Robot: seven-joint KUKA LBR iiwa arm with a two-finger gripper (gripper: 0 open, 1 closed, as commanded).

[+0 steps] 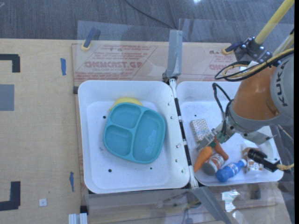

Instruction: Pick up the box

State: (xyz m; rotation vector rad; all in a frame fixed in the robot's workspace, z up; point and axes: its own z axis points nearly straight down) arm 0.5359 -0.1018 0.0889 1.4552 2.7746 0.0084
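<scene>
While the grey arm (261, 101) with its orange band leans in from the right, it covers a good part of the right bin (196, 93), wrist low over the bin's middle. Beside it, the left bin (91, 171) carries a teal divided plate (135, 132), three compartments up, with a yellow thing (127, 100) peeking out from under its far edge. Over to the right bin now: the gripper (218, 136) is down among the clutter, and whether it is parted or pinched I cannot tell, the wrist hides that. The box (200, 129), small, pale and patterned, lies flat on the bin floor just left of the gripper, near the wall between the bins, and not lifted. Just in front of it an orange carrot-shaped thing (202, 157) lies slantwise, next to a small can (213, 164), then a blue-capped bottle (230, 171) on its side by the near rim.
</scene>
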